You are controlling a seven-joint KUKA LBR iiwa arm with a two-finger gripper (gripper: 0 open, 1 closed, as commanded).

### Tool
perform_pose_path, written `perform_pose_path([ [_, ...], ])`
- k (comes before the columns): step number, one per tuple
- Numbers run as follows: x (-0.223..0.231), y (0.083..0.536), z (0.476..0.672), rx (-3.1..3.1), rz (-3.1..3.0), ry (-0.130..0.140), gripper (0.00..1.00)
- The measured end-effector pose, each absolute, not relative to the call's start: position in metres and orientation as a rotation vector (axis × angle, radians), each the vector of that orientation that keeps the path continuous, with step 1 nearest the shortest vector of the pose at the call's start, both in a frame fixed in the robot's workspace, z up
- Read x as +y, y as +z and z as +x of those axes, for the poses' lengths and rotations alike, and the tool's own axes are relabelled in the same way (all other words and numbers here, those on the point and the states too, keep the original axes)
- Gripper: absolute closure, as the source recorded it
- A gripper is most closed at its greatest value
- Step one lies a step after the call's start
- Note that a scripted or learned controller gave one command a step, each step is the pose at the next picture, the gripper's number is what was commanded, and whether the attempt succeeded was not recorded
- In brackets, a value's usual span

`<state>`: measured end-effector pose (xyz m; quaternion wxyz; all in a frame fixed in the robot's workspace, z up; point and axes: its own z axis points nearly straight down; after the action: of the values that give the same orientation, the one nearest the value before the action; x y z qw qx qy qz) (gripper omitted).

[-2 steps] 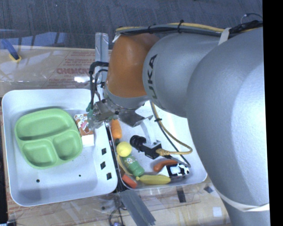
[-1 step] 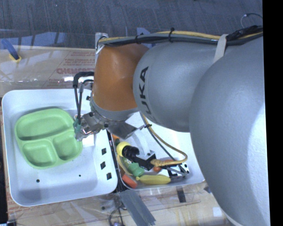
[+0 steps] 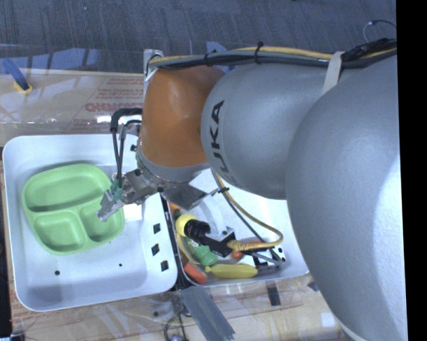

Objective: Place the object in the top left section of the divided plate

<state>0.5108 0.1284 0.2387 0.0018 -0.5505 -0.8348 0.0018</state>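
Two shallow white bins are seen side by side: the left bin point(image 3: 36, 288) fills the lower left of the frame, and the right bin point(image 3: 290, 265) is largely covered by the arm. One divided plate point(image 3: 68, 206) — light green, with three sections — lies in the left bin, towards its upper left. One large section is seen along the plate's top and two smaller ones below it.

One arm point(image 3: 281, 115) enters from the right and takes up most of the frame's right half, its orange band point(image 3: 173, 119) standing above the centre. One gripper point(image 3: 111, 205) is carried at the plate's right edge, over the rim beside the lower right section. Whether its fingers are spread or pressed together cannot be told, and nothing can be made out between them.

In the right bin a cluster of small objects is visible at the lower centre: one yellow banana-shaped piece point(image 3: 234, 271), one round yellow piece point(image 3: 187, 224), one green piece point(image 3: 204, 256) and one orange-red piece point(image 3: 195, 274). Which of these is the task's object cannot be told. A black part point(image 3: 214, 238) and a looping yellow cable point(image 3: 257, 228) lie across them — much of that bin is hidden by the arm. A strip of grey tape point(image 3: 208, 313) is seen on the bench below the bins.
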Motion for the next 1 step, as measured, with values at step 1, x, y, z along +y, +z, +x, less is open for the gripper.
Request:
perform_pose_path([
  [1, 0.1283, 0.2480, 0.5112, -2.621, -1.722, 0.010, 1.00],
])
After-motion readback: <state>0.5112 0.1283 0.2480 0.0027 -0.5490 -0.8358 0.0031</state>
